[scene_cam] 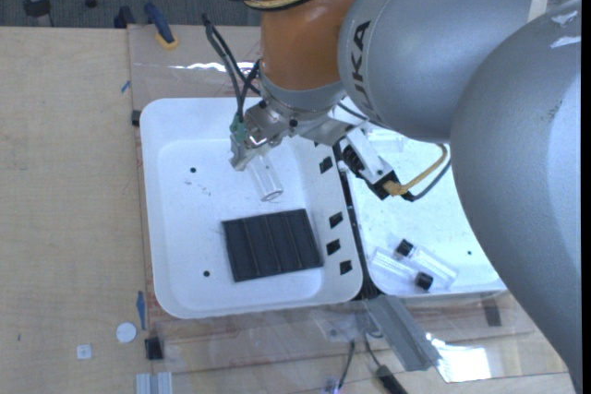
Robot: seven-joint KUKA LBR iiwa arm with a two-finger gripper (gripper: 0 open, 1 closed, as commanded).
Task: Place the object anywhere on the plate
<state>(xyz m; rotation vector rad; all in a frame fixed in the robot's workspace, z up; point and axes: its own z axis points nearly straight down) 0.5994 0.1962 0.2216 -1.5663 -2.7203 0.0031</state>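
A flat black ribbed plate (272, 244) lies in the lower middle of the left bin (175, 198). My gripper (251, 154) hangs over that bin, just above and to the left of the plate's far edge. A small clear tube (267, 181) sticks out from between its fingers, slanting down toward the plate. The tube's open end is a short way above the plate's far edge. The gripper is shut on the tube. The orange-banded wrist hides the upper part of the gripper.
The right bin (462, 226) holds two clear vials with black caps (413, 263) near its front. Black clips (334, 221) line the divider between the bins. A yellow cable (420, 185) loops off the wrist over the right bin.
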